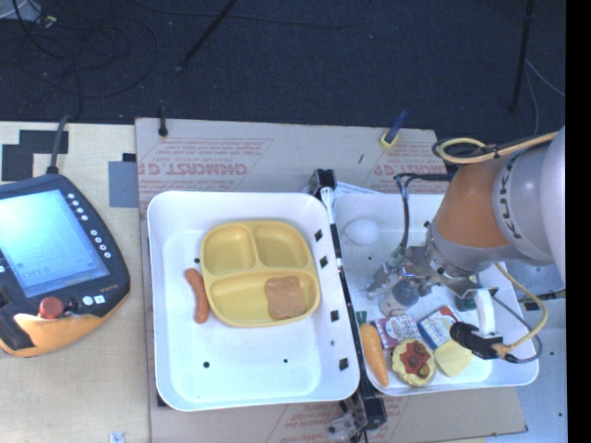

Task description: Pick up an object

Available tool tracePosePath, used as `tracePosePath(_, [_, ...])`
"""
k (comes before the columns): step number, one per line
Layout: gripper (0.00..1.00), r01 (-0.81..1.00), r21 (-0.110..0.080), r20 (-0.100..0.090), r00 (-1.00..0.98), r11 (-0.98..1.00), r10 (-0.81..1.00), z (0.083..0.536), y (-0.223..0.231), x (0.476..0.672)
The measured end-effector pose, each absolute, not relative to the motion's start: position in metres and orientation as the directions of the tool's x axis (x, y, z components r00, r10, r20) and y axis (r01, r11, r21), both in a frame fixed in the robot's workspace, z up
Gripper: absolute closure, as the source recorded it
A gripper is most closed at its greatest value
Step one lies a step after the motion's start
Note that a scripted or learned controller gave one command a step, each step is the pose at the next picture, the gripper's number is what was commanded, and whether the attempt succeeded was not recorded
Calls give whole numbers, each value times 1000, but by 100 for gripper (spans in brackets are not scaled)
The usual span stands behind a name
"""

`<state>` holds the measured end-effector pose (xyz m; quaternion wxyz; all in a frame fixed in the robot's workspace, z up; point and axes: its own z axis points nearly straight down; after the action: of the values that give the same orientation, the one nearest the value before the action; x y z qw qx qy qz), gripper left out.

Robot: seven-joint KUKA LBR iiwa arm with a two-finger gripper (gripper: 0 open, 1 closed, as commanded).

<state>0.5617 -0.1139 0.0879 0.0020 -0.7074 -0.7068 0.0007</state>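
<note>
Several toys crowding tool, right bin

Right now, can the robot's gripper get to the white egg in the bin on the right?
Probably yes. The white egg lies alone in the back corner of the right bin, nothing on top of it. The gripper hangs over that same bin, close by, with bare bin floor between them.

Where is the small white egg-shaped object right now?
In the camera view, the white egg-shaped object lies in the right-hand white bin, near its upper-left corner, close to the divider between the bins and up-left of the gripper.
</note>
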Motion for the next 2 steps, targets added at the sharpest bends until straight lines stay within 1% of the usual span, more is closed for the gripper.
tracePosePath(1, [0, 1000, -2, 1, -1, 1, 1000, 88, -120, 577])
tracePosePath(2, [0, 1000, -4, 2, 3, -3, 1000, 88, -99, 539])
